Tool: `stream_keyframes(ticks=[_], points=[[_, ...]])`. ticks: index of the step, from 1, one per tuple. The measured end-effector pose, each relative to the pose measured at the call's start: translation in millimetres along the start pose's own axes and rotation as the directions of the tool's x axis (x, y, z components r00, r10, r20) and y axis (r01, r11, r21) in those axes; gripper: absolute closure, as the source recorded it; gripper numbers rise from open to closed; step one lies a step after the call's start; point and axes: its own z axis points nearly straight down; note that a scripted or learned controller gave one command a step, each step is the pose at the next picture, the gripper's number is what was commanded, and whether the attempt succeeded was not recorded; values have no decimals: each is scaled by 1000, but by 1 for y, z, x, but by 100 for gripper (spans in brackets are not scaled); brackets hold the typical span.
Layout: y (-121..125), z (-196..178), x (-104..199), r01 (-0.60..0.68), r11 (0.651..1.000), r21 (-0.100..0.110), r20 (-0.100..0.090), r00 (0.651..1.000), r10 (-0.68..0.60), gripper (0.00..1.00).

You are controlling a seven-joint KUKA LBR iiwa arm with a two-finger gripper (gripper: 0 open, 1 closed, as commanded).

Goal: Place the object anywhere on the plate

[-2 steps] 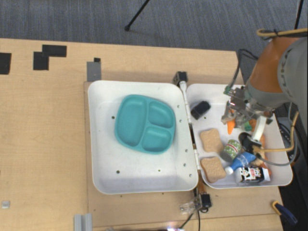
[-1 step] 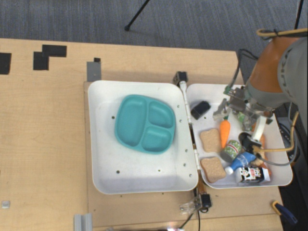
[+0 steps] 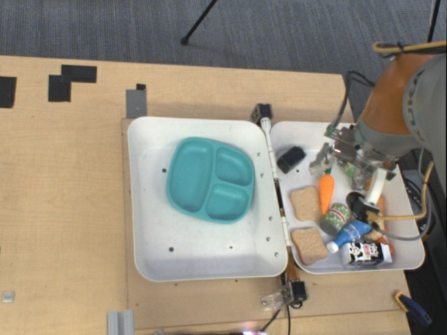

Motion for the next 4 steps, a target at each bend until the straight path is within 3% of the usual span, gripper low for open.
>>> stream_keyframes(ticks=[4], points=[[0, 0, 0, 0, 1000, 0, 0, 1000, 0, 0]])
